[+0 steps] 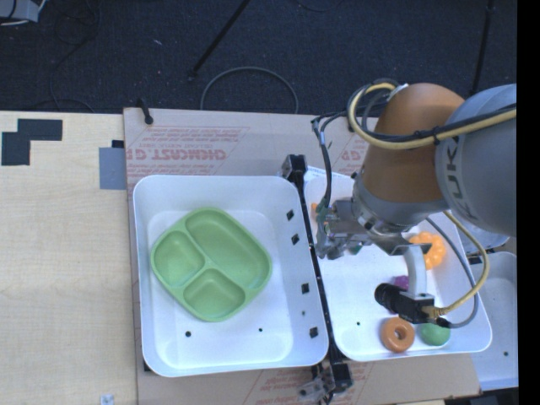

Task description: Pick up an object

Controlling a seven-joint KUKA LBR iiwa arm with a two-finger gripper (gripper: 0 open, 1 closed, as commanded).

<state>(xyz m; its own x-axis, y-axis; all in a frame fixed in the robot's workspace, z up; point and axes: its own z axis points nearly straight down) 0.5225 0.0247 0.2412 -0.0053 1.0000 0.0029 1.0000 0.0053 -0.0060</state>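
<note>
My gripper (336, 236) hangs low over the left part of the right bin (359, 344), under the grey and orange wrist. An orange ring (397, 334) lies near that bin's front edge, with a green ball (435, 334) just to its right. An orange-yellow object (431, 248) rests toward the bin's right side, partly behind the arm. A small purple piece (402, 283) peeks out beside the wrist hardware. A tiny orange bit (315, 207) shows at the bin's left wall, close to the gripper. Nothing can be seen held.
The left bin (169, 353) bears a green divided plate (211, 262) in its middle. A black divider rail (305, 260) runs between the two bins. The arm's bulk covers the back of the right bin.
</note>
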